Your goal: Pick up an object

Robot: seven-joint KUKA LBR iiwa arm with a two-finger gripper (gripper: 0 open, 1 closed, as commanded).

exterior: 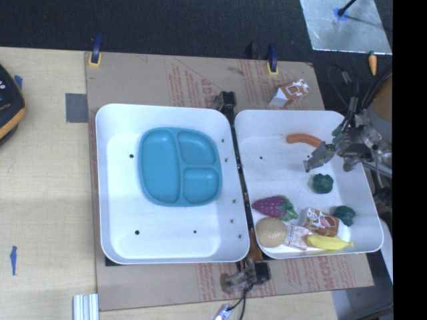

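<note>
Bench: pale wood-grain top, w/ a brown cardboard sheet point(167, 79) laid over it, red print on it, held at the far edge by blue/yellow clamps point(95, 51). Grey tape patch point(76, 107) on the wood just left of the cardboard. Beyond the bench, dark carpet-like floor; a pale square w/ blue mark at top right.

Left bin point(117, 245): white, shallow, holds a blue divided plate point(179, 167), three compartments, lying flat near the bin's middle.

Right bin point(257, 129): white, touching the left bin along a black joint. Contents: orange sausage-shaped piece point(303, 139) near the far side; dark green lump point(322, 183) mid-right; second green piece point(344, 213) near the right wall; purple grapes w/ green leaf point(273, 207); tan round item point(271, 232); red/white packet point(320, 221); yellow banana point(329, 243) at the near wall. The near-side items crowd together, some touching.

Small red/white carton point(290, 93) lies on cardboard outside the bins, far side.

Gripper point(331, 155) enters from the right, over the right bin, between sausage and green lump, just above the lump. Fingers spread apart, nothing between them.

Yellow/black device point(8, 109) at left edge of bench.
</note>
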